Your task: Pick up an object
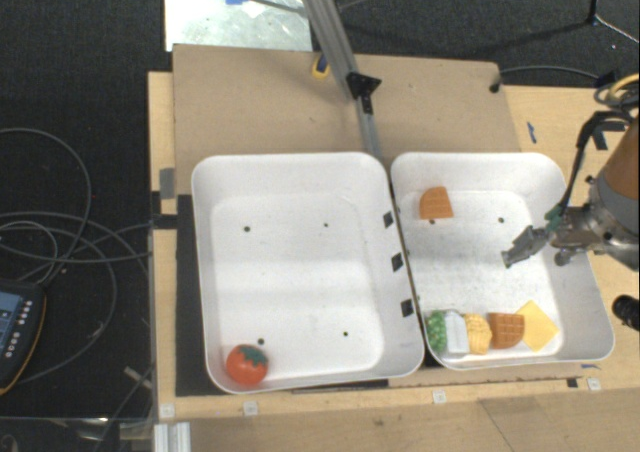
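Gripper (518,252) hangs over the right bin (553,172), near its right wall, about midway between far and near edges; fingers too small and blurred to read, so apart or together cannot be told, and nothing shows between them; grey arm with orange band comes in from the right edge of the bench (440,100). Nearest candidates lie in a row along the right bin's near edge: a green piece (437,325) at the near-left corner, a white piece (455,332) touching it, a yellow corn-like piece (478,333), a brown waffle-like piece (505,329), then a yellow wedge (538,325) toward the near-right corner; these sit packed side by side. A lone orange slice (435,203) rests near the far-left corner of the same bin, well apart from everything. Left bin (290,172) carries a red tomato (246,364) at its near-left corner. Judgement: no grasp made yet; the isolated orange slice looks the cleaner target, since the row is crowded against the wall; for either, centre above one item, align the jaws across its narrow side, descend straight, close only once seated.
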`<action>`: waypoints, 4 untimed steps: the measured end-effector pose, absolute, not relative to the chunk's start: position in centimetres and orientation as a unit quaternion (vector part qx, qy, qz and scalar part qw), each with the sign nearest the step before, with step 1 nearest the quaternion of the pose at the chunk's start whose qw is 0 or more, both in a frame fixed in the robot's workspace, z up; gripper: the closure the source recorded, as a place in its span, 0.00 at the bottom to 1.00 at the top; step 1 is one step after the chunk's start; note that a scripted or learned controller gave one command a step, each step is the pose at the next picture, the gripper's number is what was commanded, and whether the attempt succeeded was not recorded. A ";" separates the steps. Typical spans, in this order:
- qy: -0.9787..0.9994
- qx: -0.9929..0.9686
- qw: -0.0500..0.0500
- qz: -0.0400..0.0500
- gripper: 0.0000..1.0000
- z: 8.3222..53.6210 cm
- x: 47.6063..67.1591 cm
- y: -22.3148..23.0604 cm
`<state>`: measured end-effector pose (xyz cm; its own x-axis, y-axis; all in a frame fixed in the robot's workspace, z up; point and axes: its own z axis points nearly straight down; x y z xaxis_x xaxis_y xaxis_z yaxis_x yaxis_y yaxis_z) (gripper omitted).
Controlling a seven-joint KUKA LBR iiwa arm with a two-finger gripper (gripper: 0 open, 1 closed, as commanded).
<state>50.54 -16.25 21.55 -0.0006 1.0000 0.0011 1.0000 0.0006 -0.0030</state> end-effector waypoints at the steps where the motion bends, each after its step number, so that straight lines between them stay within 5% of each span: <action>1: -0.707 -0.707 0.001 0.001 0.00 16.5 51.5 -15.9; 2: -0.707 -0.707 0.001 0.001 0.00 10.3 51.7 -16.2; 3: -0.707 -0.707 -0.001 -0.001 1.00 11.7 51.8 -16.3; 4: -0.708 -0.706 -0.004 -0.002 1.00 17.3 52.2 -17.4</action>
